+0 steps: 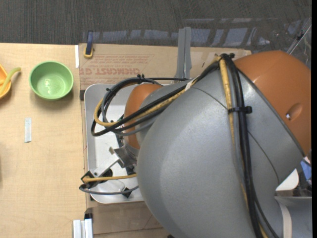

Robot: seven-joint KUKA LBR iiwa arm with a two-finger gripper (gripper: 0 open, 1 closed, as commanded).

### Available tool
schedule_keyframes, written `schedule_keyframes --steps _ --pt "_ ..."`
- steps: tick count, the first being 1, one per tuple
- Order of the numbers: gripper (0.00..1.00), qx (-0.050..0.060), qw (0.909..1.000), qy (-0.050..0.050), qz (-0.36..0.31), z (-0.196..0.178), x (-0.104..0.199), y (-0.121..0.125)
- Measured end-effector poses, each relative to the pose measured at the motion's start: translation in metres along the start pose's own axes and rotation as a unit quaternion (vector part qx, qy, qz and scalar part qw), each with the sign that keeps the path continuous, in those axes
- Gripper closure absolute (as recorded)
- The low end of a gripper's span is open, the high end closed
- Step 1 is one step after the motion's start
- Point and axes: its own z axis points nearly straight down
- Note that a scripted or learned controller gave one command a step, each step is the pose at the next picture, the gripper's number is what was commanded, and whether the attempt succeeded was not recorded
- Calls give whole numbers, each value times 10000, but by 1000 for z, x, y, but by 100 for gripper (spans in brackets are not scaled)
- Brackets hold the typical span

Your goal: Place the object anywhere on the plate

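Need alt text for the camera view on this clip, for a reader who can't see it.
A large grey robot arm with orange bands and black and yellow cables reaches in from the right, covering most of a shallow white bin beneath it. To the left, on the light wooden bench, sits a green bowl, with part of an orange item at the frame's left edge.

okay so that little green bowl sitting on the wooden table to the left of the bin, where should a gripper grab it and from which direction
Probably by the rim, coming straight down from above. The green bowl stands upright with its opening facing up, and its round body looks too wide to span, so one finger inside and one outside the thin wall suits it. The side of the rim facing the white bin is nearest the arm, with bare wooden table around it.
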Motion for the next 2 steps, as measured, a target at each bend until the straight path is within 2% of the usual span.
schedule_keyframes --steps 1,2 --pt "100 2 9986 -38 519 -214 -3 4" --pt "100 -13 9985 -44 541 -223 -3 6"
